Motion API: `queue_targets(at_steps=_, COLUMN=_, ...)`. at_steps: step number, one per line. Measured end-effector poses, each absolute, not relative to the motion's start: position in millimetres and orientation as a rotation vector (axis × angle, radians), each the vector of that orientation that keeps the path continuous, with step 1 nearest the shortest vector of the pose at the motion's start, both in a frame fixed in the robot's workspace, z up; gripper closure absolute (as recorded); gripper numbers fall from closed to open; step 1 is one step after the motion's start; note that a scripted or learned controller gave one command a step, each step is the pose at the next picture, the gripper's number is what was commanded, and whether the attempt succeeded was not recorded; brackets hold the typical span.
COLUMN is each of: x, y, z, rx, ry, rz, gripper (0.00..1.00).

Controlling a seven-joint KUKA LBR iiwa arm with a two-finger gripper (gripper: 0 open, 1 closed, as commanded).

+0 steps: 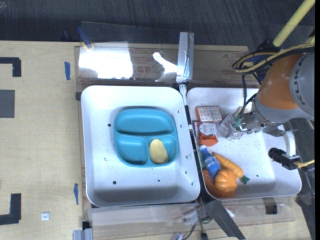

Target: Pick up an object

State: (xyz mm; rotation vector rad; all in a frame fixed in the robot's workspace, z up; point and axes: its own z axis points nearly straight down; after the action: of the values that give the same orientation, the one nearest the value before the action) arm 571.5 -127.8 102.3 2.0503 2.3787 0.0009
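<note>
Camera view: carrot (231, 165) long axis diagonal, tip upper-left; gripper (233, 126) fingers' state unclear.

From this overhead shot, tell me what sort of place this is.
Probably a robotics lab's grasping bench: two white bins on a plywood top, a grey-and-orange arm with loose cabling, and toy food such as a carrot and a blue tray.

Right bin (265, 156) as landmark — red-and-white carton (208, 121) lies flat at its left wall, far end. Blue bottle (210, 162) just nearer along that wall; carrot (229, 164) beside it, orange fruit (225, 182) at near-left corner.
</note>
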Motion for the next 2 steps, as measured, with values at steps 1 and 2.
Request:
queue_targets(at_steps=1, x=571.5, y=-127.9, z=102.3, rx=2.051, ry=2.379, rz=0.001, gripper=0.0)
queue_targets(at_steps=2, x=491.8, y=-100.9, z=87.8, rx=2.077, ry=2.349, rz=0.005, gripper=0.0)
